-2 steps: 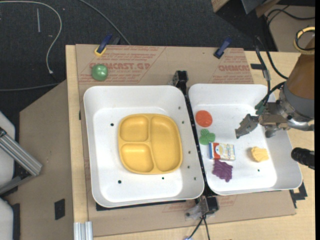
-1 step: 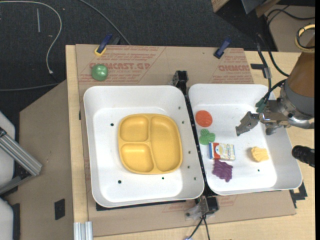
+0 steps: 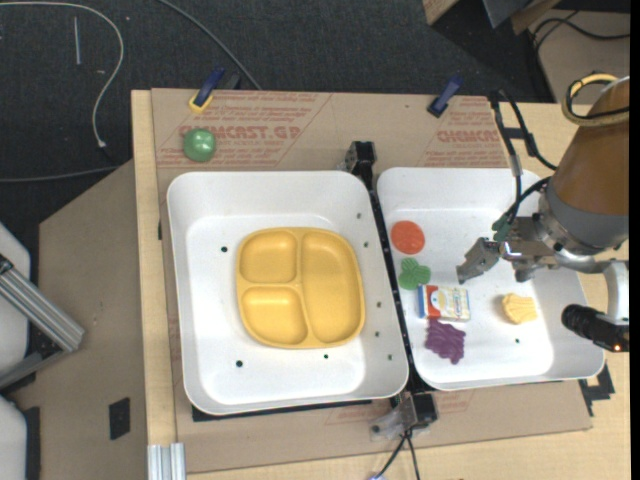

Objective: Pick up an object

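Taking the right bin (image 3: 480, 368) as the landmark: along its near left part lie a purple grape cluster (image 3: 445, 340) and, just beyond it, a small red, white and blue packet (image 3: 447, 302) that touches or nearly touches the grapes. To the right of the packet, apart from it, sits a yellow wedge like cheese (image 3: 519, 308). Farther back along the bin's left side is a green leafy piece (image 3: 414, 273), and behind that an orange-red round piece (image 3: 407, 236). That makes five loose things in this bin, one of each kind.

The hand (image 3: 482, 258) hangs over the middle of the right bin, above and between the packet and the wedge, reached in from the bin's right side on the grey arm (image 3: 590, 183). Its dark fingers look spread with nothing between them. Nothing lies directly under it but bare white floor.

Left of the landmark, touching it edge to edge, is the second white bin (image 3: 200, 268), which holds one yellow divided tray (image 3: 300, 286) with three compartments. Beyond that bin, on the cardboard-covered desk (image 3: 300, 123), rests one green ball (image 3: 200, 145). Two blue clamps (image 3: 207, 90) grip the desk's far edge, the other one (image 3: 444, 96) behind the right bin.
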